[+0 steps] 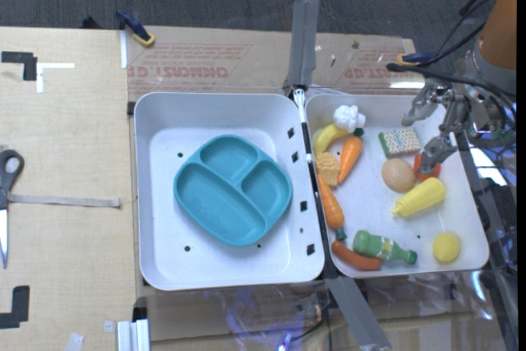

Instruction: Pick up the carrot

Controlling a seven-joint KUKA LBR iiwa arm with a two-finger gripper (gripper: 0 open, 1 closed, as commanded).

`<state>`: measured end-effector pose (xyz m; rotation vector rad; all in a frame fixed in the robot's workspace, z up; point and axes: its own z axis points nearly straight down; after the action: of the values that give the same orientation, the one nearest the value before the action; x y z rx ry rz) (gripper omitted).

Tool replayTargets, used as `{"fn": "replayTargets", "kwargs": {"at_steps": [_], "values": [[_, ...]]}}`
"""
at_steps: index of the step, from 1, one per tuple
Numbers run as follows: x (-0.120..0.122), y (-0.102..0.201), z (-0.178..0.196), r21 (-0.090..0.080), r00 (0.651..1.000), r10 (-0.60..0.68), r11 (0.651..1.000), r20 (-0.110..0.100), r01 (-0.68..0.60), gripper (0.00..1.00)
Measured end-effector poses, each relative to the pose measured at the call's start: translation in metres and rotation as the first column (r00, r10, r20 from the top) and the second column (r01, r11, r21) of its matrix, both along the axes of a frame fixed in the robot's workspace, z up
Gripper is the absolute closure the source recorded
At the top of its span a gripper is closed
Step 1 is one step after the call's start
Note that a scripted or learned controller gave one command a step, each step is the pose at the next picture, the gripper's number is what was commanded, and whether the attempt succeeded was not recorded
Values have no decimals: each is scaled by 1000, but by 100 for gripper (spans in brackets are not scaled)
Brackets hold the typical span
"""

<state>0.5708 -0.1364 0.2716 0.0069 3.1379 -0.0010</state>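
gripper (434, 145) hanging right of the beige egg (399, 175), fingers' state unclear | tapered orange plastic carrot (349, 158) lying left of the egg, touching the yellow banana (328, 136) | risk: closing on the red piece (428, 167) beside the egg instead

Two white bins are seen side by side from above, the left bin (148, 201) occupied by a blue divided plate (233, 190), the right bin (472, 214) scattered with toy food including a carrot (349, 158), while the gripper (436, 148) is positioned over its right side.
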Motion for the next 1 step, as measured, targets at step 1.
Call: {"fn": "replayTargets", "kwargs": {"at_steps": [1], "values": [[45, 45, -99, 1, 996, -86, 996, -1, 86, 0]]}}
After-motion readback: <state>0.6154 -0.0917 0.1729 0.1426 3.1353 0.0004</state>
